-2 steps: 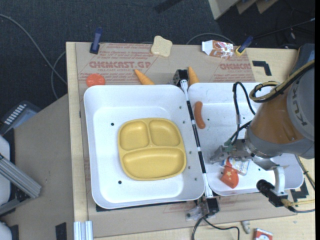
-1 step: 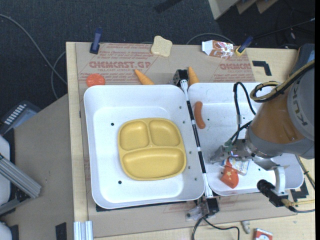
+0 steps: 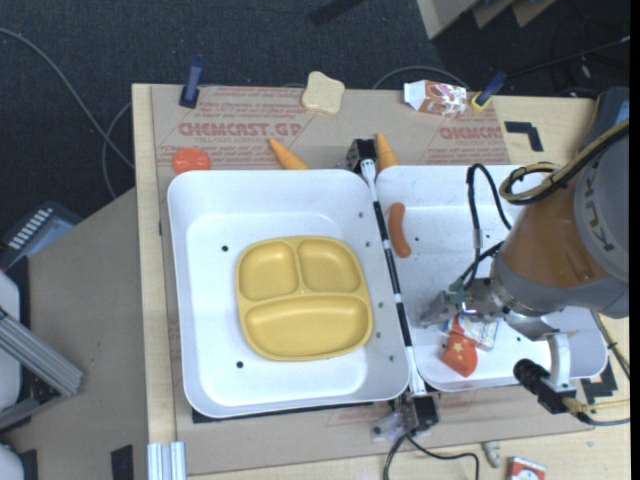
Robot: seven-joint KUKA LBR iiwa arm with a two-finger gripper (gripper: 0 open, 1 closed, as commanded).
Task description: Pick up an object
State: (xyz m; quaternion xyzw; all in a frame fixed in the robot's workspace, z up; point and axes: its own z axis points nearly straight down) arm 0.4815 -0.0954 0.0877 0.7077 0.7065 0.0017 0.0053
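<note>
On the counter [image 3: 150,268] the left bin [image 3: 200,368] carries a yellow divided plate [image 3: 300,298], lying flat near the middle with three compartments; it looks like stiff, smooth plastic, light but broad and low, so a two-finger grip would probably have to take it by the rim, and that seems a poor choice for a pick. Behind the bins, on the brown cardboard sheet [image 3: 240,128], lie an orange round piece [image 3: 190,160], a blue clip [image 3: 191,81], a carrot-like toy [image 3: 287,155] and a tan bread-slice toy [image 3: 323,92], all well apart from the arm. In the right bin [image 3: 440,198] a small reddish sausage-shaped toy [image 3: 399,229] lies close to the dividing wall, alone and unobstructed; it appears light, rigid and slick, best pinched across its narrow width. Nearer the front of that bin sits a red strawberry-like toy [image 3: 459,353], just below the gripper [image 3: 462,313]; it looks small, light and rounded, so it may squirt out unless taken across its widest part. Whether the gripper is released or clenched I cannot tell, since the wrist and cables hide it, and nothing is visibly held. The bin's front wall and the black cable [image 3: 480,218] crowd that corner.
</note>
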